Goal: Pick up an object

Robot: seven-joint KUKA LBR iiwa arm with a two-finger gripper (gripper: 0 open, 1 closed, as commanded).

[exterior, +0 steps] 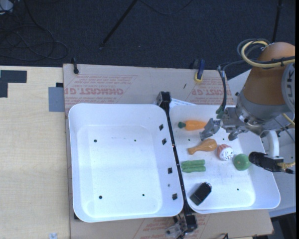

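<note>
The right bin (259, 195) holds several small objects. An orange carrot (195, 125) lies near its back. A tan drumstick-shaped piece (204, 146) rests in the middle, and a red and white ball (225, 152) and a green ball (240, 162) sit to its right. A green ribbed piece (193, 166) and a black block (201, 192) lie nearer the front. My gripper (222, 131) hangs over the bin's back half, just above the drumstick piece and the red and white ball. It is open, with nothing between its fingers (209, 129).
The left bin (79, 133) stands beside the right one, with a black divider (172, 153) between them. Both rest on a cardboard sheet (114, 86). A black cylinder (265, 161) on the arm juts over the right bin's right rim.
</note>
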